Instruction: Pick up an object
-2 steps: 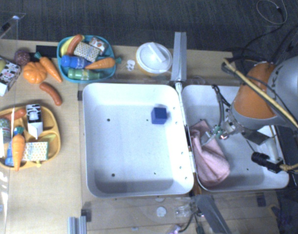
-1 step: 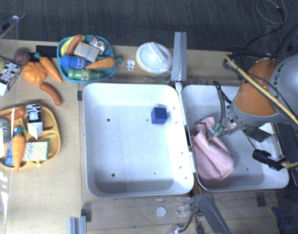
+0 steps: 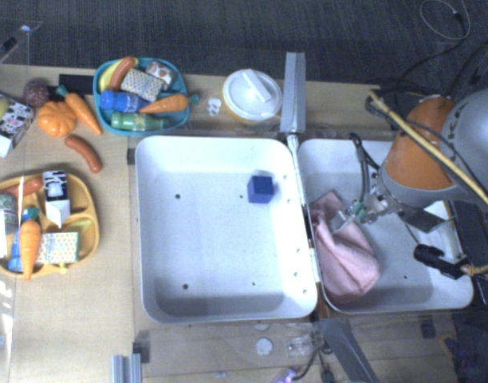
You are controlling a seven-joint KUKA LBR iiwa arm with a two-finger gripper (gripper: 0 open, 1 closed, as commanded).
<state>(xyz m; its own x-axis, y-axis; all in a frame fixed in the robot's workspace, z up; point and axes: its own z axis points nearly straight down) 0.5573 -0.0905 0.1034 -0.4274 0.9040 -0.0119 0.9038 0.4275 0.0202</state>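
Grey KUKA arm point(image 3: 455, 146) leans over the right bin point(image 3: 435, 290), its gripper point(image 3: 357, 211) low at a crumpled pink cloth point(image 3: 345, 250).

Soft, light and limp, the cloth lies bunched against the bin's left wall; it would likely lift best pinched at a raised fold near its top edge. The gripper sits at that upper edge, but how far it is open, or whether it has hold of any fabric, cannot be told. A small blue cube point(image 3: 261, 187) rests alone in the left bin point(image 3: 188, 286).
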